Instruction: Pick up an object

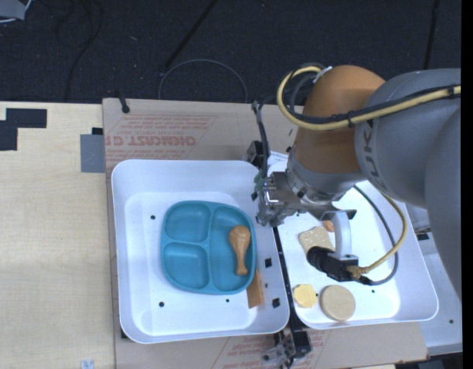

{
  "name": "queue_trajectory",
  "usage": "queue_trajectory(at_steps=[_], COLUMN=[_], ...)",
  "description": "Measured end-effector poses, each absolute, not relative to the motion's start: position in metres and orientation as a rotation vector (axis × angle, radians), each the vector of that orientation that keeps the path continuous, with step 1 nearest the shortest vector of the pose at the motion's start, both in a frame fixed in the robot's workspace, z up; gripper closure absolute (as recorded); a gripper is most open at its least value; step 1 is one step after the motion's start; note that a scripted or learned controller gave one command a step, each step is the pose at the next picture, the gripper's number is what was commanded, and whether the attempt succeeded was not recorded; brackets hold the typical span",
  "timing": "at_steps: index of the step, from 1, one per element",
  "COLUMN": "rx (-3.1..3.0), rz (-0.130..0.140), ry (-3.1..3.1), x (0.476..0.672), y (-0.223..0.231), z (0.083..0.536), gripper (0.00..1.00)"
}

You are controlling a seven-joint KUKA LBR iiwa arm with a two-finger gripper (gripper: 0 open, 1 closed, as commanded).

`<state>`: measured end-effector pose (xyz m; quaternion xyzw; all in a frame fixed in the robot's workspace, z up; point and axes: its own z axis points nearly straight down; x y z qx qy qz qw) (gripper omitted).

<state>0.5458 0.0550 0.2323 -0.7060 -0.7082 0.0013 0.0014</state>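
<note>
Pale table (44,229) carries two white bins; the left bin (132,314) holds a blue plate (191,244). Just right of the plate hangs the tool (268,202); whether it is open or holding anything, I cannot tell. In the plate's right section lies a drumstick (240,250), probably light and stiff, best taken mid-shaft.

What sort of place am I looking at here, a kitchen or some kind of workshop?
Most likely a robotics lab bench, not a kitchen. A grey arm reaches over two white bins set on cardboard, and the food looks like toys, such as the drumstick on the blue plate.
</note>
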Motion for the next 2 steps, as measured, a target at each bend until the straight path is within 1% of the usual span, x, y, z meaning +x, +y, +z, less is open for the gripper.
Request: queue_trajectory(at_steps=[1, 2], rx=[-2.215, -2.217], rz=[0.004, 0.006], ry=[-2.223, -2.222], x=[0.5418, 0.5417], y=[0.1048, 0.1039], z=[0.2354, 0.2354], gripper=[1.00, 0.00])
